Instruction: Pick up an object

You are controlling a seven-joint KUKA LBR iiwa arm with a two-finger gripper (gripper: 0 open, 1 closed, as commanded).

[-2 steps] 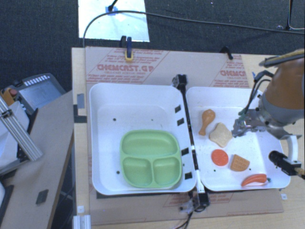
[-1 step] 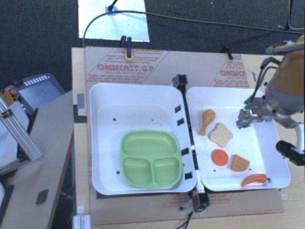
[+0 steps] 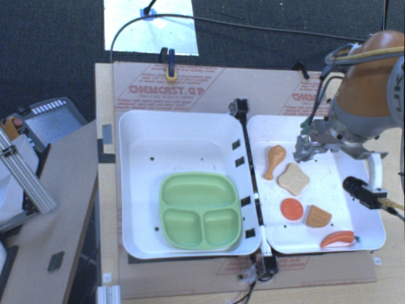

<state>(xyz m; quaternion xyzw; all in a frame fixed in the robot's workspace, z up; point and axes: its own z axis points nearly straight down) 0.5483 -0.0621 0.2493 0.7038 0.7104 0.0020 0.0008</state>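
One fixed camera looks down at a slant on my worktop [image 3: 190, 81], both bins in frame; my arm [image 3: 373, 75] enters upper right.

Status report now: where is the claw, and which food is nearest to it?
Claw above right bin, nothing seen in it. Drumstick nearest, bread slice beside. Nothing blocking.

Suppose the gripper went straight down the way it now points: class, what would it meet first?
Probably the bare floor of the right bin, close beside the chicken drumstick and the bread slice. The gripper hangs just right of the drumstick; depth is unclear from this slant.
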